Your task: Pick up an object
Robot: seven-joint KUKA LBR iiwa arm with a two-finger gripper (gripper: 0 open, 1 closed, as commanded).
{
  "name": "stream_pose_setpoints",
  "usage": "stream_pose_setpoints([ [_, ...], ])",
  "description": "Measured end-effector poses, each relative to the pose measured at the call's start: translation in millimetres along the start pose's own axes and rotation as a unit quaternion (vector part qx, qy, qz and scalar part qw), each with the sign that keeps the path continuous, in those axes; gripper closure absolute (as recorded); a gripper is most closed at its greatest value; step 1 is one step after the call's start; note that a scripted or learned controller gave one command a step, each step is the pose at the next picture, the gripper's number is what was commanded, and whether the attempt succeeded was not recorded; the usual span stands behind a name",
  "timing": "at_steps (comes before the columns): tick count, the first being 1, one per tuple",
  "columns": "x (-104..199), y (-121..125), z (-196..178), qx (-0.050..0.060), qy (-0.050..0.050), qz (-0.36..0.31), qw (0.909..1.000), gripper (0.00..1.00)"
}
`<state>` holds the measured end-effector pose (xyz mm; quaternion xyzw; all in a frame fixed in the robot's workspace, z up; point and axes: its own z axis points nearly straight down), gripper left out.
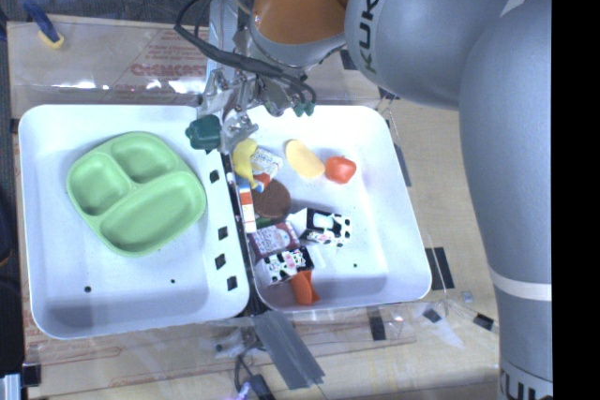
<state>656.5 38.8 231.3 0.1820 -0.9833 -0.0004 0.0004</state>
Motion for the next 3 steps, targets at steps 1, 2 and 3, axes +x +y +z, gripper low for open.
stream_pose_setpoints([
  [1, 4, -14, -69, 0.002, -0.004, -0.051, 0.9987, 1.00],
  [2, -23, 67, 36, -0.001, 0.003, -0.017, 0.9998, 1.00],
  [3, 43, -113, 38, 0.003, -0.001, -0.074, 0.9972, 1.00],
])
